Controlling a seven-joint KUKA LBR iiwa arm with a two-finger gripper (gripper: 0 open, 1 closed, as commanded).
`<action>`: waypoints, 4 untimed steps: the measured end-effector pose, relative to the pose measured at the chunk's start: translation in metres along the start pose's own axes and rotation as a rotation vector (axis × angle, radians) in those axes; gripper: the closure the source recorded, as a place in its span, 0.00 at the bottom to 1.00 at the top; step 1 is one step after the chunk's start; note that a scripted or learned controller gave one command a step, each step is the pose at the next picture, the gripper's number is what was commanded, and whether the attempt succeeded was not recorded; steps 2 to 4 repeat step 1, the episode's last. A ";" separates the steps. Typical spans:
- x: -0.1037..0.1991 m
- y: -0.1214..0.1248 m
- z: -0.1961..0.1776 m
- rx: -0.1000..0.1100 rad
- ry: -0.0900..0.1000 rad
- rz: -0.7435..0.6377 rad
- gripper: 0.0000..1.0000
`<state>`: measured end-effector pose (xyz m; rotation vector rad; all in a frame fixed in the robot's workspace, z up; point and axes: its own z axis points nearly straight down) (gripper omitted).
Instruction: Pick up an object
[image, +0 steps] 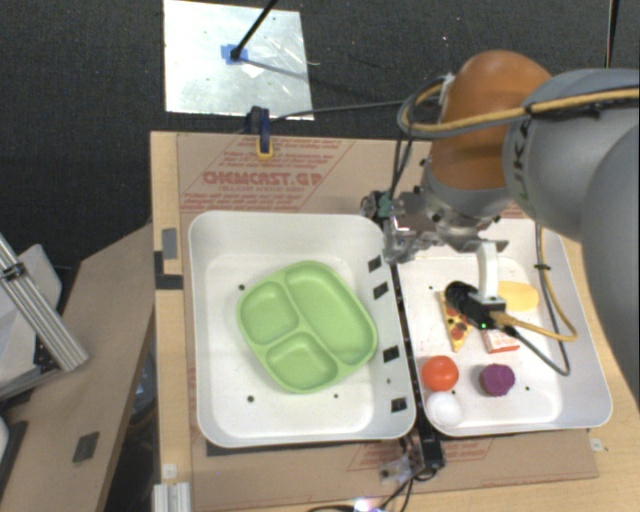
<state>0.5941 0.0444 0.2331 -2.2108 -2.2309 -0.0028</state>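
Observation:
My gripper (447, 242) hangs over the back left part of the right bin (585, 395), under the grey arm with its orange band. The arm hides most of it from above. Just in front of it lie a pizza-slice toy (456, 327), a small red and white item (501, 343) and a yellow piece (519, 296). Nearer the front edge sit an orange ball (440, 373), a purple lump (497, 379) and a white ball (445, 407). None of these is lifted off the bin floor.
The left bin (215, 400) holds a green divided plate (305, 325), tilted slightly. The ridge between the two bins (395, 330) runs just left of the gripper. Brown cardboard (290, 175) lies under and behind the bins.

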 end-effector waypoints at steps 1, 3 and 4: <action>0.061 -0.008 0.001 0.000 0.000 -0.001 1.00; 0.061 -0.008 0.001 0.000 0.000 -0.001 1.00; 0.061 -0.008 0.001 0.000 0.000 -0.001 1.00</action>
